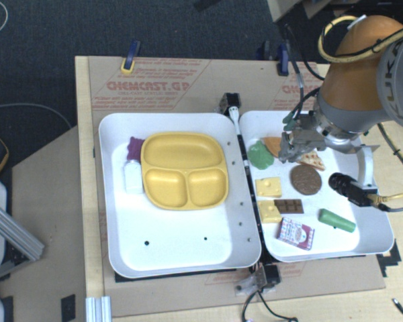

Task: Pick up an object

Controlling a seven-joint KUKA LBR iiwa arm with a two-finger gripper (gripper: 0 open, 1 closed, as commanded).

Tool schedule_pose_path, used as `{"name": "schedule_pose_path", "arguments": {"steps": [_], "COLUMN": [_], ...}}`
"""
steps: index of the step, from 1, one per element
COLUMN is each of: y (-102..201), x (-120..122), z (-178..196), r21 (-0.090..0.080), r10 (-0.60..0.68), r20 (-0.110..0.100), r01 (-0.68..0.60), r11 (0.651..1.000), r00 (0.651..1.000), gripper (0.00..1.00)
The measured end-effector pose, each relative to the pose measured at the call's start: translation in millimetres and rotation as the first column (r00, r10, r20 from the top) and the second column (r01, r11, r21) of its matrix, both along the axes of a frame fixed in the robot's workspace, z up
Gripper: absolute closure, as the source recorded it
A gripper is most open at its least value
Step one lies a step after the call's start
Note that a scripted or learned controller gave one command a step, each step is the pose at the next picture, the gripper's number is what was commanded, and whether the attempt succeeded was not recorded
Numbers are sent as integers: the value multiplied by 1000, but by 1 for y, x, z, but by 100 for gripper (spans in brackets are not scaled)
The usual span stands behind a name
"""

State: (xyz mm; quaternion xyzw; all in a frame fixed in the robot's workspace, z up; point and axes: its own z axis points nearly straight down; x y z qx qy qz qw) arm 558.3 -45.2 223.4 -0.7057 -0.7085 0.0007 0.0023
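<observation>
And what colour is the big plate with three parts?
Yellow; the plate shows best in the camera view.

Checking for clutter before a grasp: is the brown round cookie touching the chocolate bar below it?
Apart. The camera view shows a strip of white bin floor between the brown round cookie and the chocolate bar.

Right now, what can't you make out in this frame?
- Claw, camera view: the wrist above hides its fingertips.
- Orange item and pizza-like slice: partly covered by the claw.
- Purple item and white item: tucked beside the yellow tray, identity unclear.
- Pink packet: print too small.
</observation>
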Motion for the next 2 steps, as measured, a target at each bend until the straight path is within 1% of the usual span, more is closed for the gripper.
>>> {"name": "schedule_pose_path", "arguments": {"steps": [1,2], "y": [48,43], "x": [-11,-15], "z": [10,-3], "r21": [1,-1], "r10": [2,-4], "r20": [2,1], "r01": [-2,4], "r11": [1000,1000], "r00": [1000,1000], "gripper": [100,100]}}
